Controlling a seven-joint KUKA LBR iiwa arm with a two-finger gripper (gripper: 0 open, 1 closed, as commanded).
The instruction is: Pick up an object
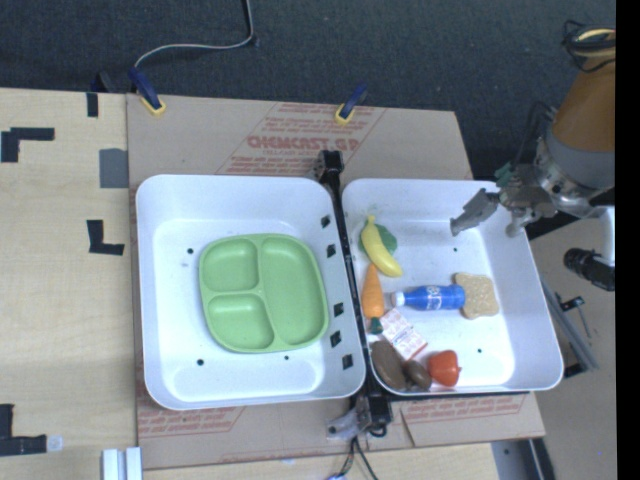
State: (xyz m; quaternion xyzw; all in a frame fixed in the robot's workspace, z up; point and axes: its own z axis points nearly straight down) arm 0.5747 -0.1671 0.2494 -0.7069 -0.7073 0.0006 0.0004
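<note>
Two bins share the table; my end effector (487, 214), fingers apart and holding nothing, hovers at the right bin's (420, 194) far-right edge, the banana (380, 249) a likely pick.

The claw (492, 213) hangs open over the right bin's (520, 298) far edge, apart from the banana (381, 248), bottle (430, 297) and bread (478, 295) below.

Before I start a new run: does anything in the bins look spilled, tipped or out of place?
Nothing stands out. The green plate lies flat in the left bin. The banana, carrot and blue bottle lie inside the right bin.
</note>
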